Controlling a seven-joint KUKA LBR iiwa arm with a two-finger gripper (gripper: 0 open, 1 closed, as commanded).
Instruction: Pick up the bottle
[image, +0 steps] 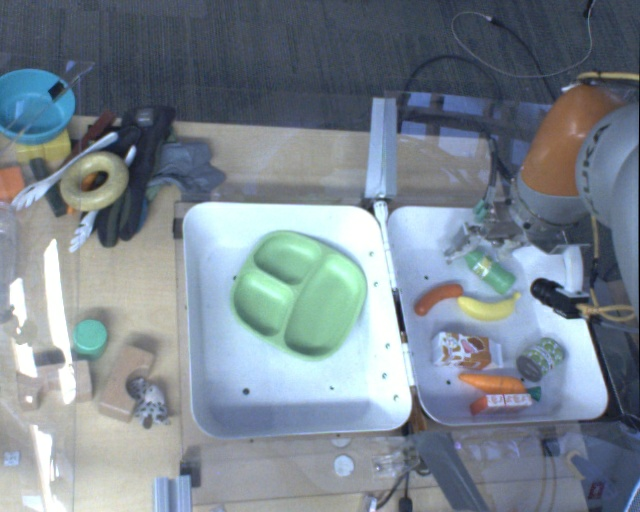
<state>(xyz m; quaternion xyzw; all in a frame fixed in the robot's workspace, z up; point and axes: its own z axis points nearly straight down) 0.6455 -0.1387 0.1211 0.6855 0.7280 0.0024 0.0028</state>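
Gripper (487, 240): hung over the upper middle of the right bin (585, 400), fingers spread apart, nothing seen held between them.
Bottle (491, 269): small, green, lay tilted in the right bin, just below the fingertips; contact could not be told.
Banana (487, 308): lay just below the bottle, yellow.
Sausage (439, 297): red-orange, lay left of the banana.
Carton (465, 350): lay lower in the right bin, above a carrot (493, 382).
Can (541, 358): lay at the lower right of the right bin.
Left bin (215, 390): held a green divided plate (298, 293) at its middle.
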